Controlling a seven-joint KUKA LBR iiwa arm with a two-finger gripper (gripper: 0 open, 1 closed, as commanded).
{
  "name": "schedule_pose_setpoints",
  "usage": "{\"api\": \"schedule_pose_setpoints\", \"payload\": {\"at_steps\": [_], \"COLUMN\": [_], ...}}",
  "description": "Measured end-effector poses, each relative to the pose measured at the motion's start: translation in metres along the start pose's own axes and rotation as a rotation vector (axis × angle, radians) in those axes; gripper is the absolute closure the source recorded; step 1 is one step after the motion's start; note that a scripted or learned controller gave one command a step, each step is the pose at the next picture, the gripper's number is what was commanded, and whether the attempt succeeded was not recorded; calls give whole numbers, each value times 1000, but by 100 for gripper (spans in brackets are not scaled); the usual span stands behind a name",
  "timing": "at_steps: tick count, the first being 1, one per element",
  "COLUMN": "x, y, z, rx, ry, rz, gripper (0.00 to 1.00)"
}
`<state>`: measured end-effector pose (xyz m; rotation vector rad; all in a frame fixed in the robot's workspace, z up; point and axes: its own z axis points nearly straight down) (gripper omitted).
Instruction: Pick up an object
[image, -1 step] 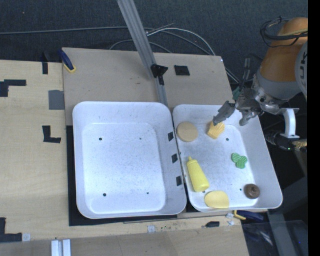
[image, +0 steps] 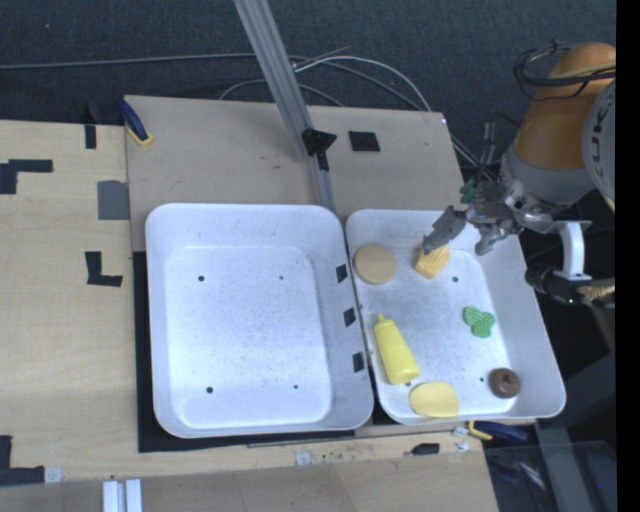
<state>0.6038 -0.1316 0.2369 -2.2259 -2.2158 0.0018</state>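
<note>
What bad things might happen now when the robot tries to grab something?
1. The tool sits over the edge of the yellow wedge, so it might only clip a corner and drop it.
2. The wedge lies close to the tan round piece; a push could knock them together.
3. It is near the right bin's back wall, which leaves little room.

arm (image: 560, 120): grey casing, broad orange band above wrist | end effector (image: 462, 232): dark grey metal, two slim fingers | black cables looped near wrist
</note>
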Motion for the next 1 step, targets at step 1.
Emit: {"api": "schedule_pose_setpoints", "payload": {"at_steps": [1], "x": [41], "y": [37], "z": [-42], "rx": [-4], "ry": [1], "rz": [-9], "gripper": [0]}}
